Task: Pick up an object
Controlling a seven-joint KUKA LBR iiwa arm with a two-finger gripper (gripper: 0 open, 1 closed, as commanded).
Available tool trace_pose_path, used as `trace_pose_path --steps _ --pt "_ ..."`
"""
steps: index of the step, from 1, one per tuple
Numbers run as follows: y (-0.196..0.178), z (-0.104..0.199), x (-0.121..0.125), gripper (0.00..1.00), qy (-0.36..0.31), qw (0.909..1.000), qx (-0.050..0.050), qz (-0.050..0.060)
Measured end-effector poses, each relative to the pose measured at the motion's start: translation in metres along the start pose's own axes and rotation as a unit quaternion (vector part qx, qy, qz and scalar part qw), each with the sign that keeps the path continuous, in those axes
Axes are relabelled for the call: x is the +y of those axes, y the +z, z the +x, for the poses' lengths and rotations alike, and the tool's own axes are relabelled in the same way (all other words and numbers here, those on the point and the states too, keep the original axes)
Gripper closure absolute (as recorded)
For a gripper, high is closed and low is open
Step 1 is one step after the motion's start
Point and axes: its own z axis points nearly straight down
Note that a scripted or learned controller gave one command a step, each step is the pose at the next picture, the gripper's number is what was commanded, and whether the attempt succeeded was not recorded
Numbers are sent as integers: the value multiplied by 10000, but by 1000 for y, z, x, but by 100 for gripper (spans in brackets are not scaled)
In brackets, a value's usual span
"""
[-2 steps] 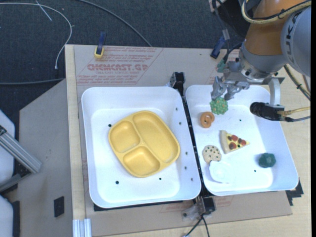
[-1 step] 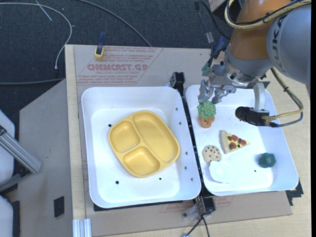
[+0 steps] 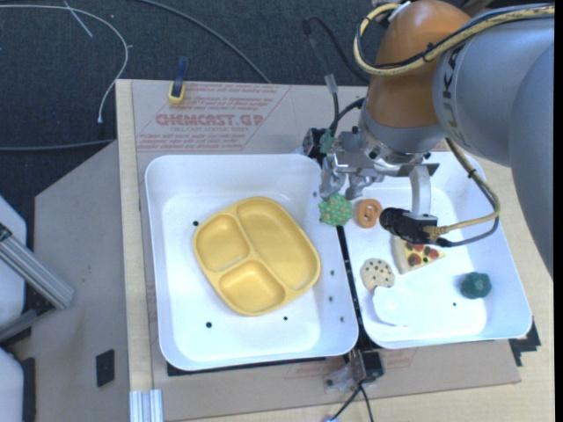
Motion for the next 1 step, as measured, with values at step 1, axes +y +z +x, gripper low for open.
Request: trace_pose_path --steps 1 --pt "-6 44 -9 100 1 10000 -2 -12"
